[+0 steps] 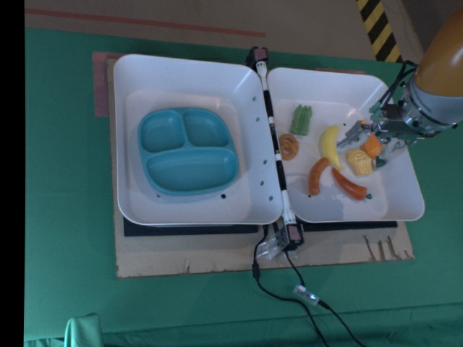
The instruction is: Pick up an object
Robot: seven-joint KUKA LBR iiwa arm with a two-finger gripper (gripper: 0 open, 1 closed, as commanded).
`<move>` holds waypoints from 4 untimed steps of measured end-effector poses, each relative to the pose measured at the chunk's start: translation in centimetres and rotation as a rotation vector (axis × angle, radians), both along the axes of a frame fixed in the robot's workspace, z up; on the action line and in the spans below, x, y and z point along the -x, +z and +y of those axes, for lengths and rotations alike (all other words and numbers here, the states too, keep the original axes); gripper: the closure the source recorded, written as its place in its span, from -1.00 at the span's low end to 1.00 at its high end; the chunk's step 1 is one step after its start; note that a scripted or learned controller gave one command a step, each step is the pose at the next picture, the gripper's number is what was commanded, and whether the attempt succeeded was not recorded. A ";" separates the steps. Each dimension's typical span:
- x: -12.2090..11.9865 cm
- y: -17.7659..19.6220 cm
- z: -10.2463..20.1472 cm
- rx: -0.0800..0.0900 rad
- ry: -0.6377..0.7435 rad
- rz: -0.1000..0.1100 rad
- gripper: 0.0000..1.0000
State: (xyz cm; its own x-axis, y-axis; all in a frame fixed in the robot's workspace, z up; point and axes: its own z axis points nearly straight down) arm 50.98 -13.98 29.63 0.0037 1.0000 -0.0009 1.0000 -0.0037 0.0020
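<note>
On your green surface, the left bin carries a teal divided plate, and the right bin beside it holds the toy foods. Inside the right bin, a yellow banana lies central, with a green vegetable and pretzel toward the left bin. The jaws sit on the banana's far side over a small orange piece; you cannot tell whether they are apart or together.

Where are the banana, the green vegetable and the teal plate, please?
banana (330, 146): camera view, middle of its yellow body.
green vegetable (301, 120): camera view, centre of the piece.
teal plate (189, 169): camera view, floor of its large compartment.
</note>
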 end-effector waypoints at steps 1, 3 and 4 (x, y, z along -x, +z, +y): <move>-1.7 -8.9 -2.4 0.003 -0.001 -0.005 -1.00; -7.2 -0.2 -4.8 0.003 0.001 -0.004 1.00; -13.4 5.3 -4.6 0.003 0.001 -0.003 1.00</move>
